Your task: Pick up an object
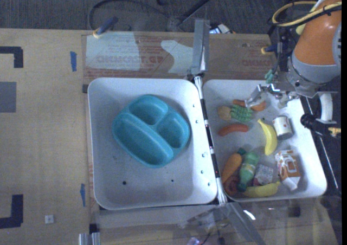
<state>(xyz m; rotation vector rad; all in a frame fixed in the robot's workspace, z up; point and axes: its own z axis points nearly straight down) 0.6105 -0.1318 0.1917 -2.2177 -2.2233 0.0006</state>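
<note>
The metal two-finger gripper (267, 93) hovers at the upper right of the frame, its fingers spread and empty, over the right-hand white bin (314, 171). Just beneath lies a small orange plastic carrot (257, 106), likely light, rigid and slick; a pinch across its thicker middle looks safest

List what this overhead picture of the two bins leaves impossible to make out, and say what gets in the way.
- End effector, camera view: small and blurred, so open or shut is unclear.
- Bottom corner pile in the right bin: toys overlap; the red item is mostly covered.
- Small can: label too small to read.
</note>
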